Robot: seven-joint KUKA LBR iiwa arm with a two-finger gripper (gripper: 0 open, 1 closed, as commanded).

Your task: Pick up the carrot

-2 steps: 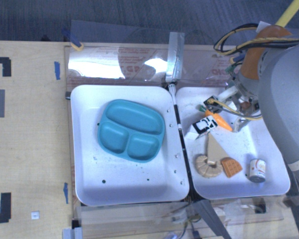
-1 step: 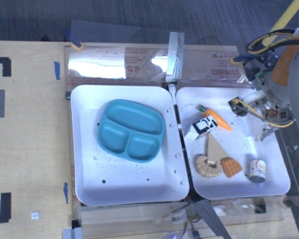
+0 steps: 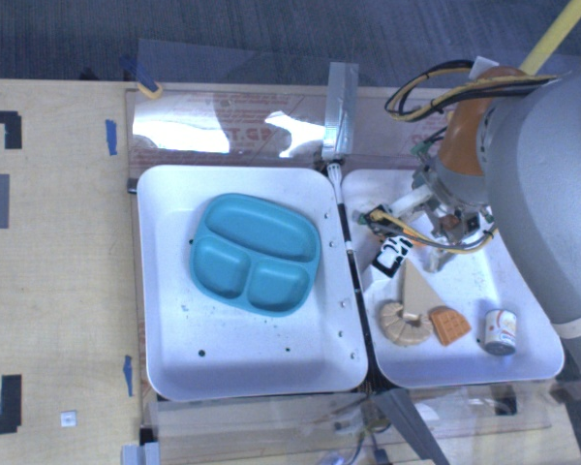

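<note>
Two shallow white bins sit side by side on the pale wooden surface (image 3: 48, 260), and a small can (image 3: 500, 330) with a red band, upright in the right bin (image 3: 465, 364), is the marker for all places here. Just left of the can, close but apart from it, lies the carrot (image 3: 449, 325), a short stubby orange piece flat on the bin floor. Left of the can again, past the carrot, lies a round beige thing (image 3: 403, 323) whose edge meets or nearly meets the carrot. A pale tan cone (image 3: 415, 284) lies up and left of the can, its wide end toward the round thing and its tip toward the far side. Farther from the can in that same direction, near the wall between the bins, lies a small black-and-white thing (image 3: 394, 254).

Above the can in the view, toward the bin's far side and a little left, the claw (image 3: 443, 232) hangs below the arm's orange band, well apart from the carrot and holding nothing that can be seen. Whether the claw stands wide or narrow cannot be told, since the wrist and cables cover it.

Well left of the can, the left bin (image 3: 165, 356) carries a blue divided plate (image 3: 256, 253) lying flat near its middle
</note>
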